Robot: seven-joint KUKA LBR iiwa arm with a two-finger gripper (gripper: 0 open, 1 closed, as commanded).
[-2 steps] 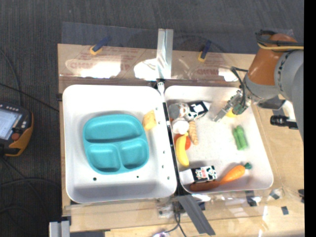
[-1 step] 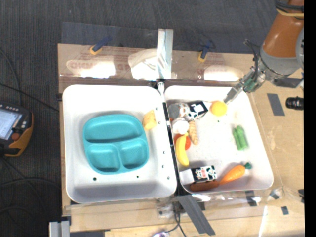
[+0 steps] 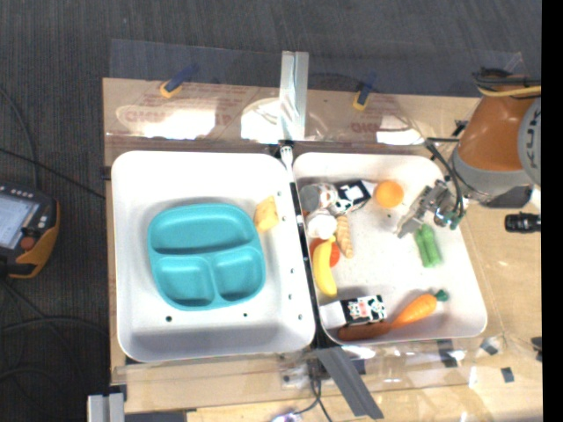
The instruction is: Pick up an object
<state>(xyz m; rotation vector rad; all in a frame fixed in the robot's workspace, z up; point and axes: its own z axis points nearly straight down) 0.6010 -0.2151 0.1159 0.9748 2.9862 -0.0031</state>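
Green cylinder point(image 3: 429, 247) in rt bin point(image 3: 471, 275); claw point(image 3: 428, 209) just above it, grip state unclear.

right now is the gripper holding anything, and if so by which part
Cannot be told. The gripper sits in the right bin just above the green object, but the view does not show anything between its fingers.

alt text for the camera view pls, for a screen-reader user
The gripper hovers in the right bin, just above a green cylinder, among an orange ball, a banana and a toy carrot. The left bin holds a teal divided tray.
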